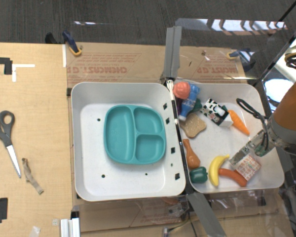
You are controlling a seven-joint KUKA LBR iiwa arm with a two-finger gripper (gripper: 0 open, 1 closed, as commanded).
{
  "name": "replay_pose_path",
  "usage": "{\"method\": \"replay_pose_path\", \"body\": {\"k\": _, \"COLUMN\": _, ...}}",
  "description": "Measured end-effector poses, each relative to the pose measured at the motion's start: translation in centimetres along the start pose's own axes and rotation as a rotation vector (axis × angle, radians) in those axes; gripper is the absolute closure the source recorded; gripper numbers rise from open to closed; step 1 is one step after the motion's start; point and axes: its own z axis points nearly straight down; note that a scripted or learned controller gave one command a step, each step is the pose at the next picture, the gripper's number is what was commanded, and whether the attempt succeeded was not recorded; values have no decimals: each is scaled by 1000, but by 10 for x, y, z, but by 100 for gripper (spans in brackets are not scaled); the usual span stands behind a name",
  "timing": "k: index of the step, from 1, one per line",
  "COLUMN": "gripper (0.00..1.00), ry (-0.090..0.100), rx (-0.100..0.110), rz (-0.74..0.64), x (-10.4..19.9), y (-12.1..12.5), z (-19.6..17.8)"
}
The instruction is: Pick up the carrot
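The carrot is a short orange cone lying near the right bin's far right side, next to a black-and-white cow-patterned box. My gripper reaches in from the right and hangs low over the bin's right front part, pointing down-left. It is below the carrot in the view and apart from it, close above a speckled pink packet. Nothing shows held in it.
The right bin also holds a red ball, blue bottle, bread slice, banana, green pepper, a red-orange sausage shape and a black loop. A teal divided plate lies in the left bin. Scissors lie on the bench.
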Motion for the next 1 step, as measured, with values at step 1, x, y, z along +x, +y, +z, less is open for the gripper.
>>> {"method": "replay_pose_path", "body": {"k": 1, "gripper": 0, "ry": -1, "rx": -3, "rz": 192, "x": -54, "y": 63, "z": -6}}
